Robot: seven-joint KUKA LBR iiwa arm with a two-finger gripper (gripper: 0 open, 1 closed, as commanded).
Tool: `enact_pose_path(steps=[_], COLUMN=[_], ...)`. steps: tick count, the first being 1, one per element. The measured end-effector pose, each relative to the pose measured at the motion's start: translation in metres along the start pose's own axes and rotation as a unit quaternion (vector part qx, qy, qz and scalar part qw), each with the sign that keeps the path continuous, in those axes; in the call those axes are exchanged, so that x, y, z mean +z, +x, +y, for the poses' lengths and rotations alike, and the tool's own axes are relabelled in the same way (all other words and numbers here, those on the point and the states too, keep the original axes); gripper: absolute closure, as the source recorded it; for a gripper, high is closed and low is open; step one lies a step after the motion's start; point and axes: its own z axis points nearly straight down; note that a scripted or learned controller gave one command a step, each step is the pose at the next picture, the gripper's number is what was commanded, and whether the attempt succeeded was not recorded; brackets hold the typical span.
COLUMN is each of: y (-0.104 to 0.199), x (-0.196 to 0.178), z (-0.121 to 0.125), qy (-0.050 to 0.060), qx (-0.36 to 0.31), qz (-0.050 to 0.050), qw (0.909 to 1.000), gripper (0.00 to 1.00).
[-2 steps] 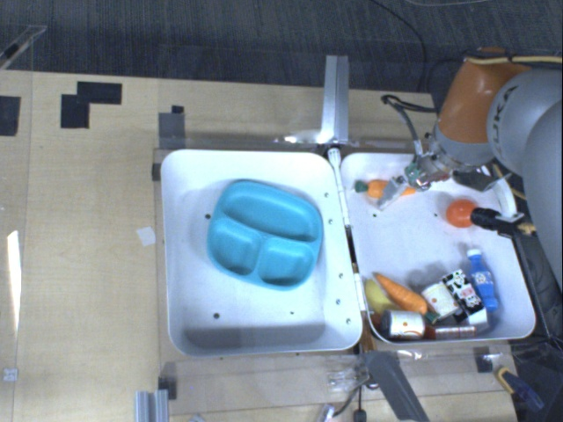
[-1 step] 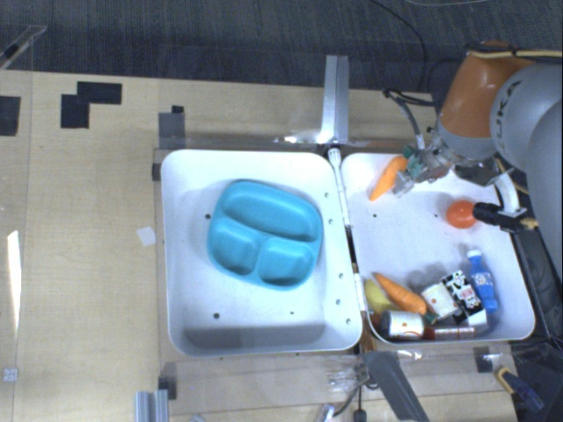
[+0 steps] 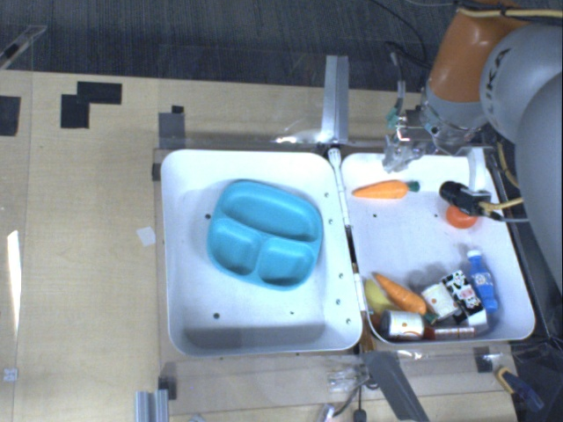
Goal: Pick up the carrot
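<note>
Camera view: carrot [image 3: 381, 190] lies at far side of right bin [image 3: 519, 275], near the divider. Claw [image 3: 398, 155] hovers just above it; finger state cannot be told. Risk judged: second carrot [image 3: 398, 293] could be mistaken; offset descent may roll target.

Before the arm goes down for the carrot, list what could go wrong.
1. The carrot lies close to the bin's back wall, so the gripper may strike the wall.
2. It tapers and is round, so it could roll or slip out.
3. A second carrot-like piece lies in the clutter; the wrong one might be targeted.
</note>
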Motion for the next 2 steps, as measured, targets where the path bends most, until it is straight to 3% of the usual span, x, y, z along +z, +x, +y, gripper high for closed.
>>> enact_pose_path(steps=[1, 2], y=[0.000, -0.047], x=[0.000, 0.084], z=[0.000, -0.011], qy=[0.000, -0.007], qx=[0.000, -0.007], qz=[0.000, -0.003], qw=[1.0000, 0.9999], gripper=[0.00, 0.00])
